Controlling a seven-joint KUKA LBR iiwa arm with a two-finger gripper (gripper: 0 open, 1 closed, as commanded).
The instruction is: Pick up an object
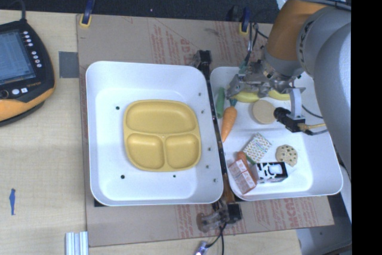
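A: Where is the arm?
B: Low over the far end of the right-hand shallow white bin (325, 182); its gripper (256, 83) sits just above a yellow banana (243, 96) — how far the fingers are spread, I cannot tell.
A: And nearby?
B: An orange carrot (228, 121), a tan round disc (263, 111), a chocolate-chip cookie (286, 154) and small packets. The left-hand white bin (101, 128) holds a yellow three-compartment tray (162, 134).
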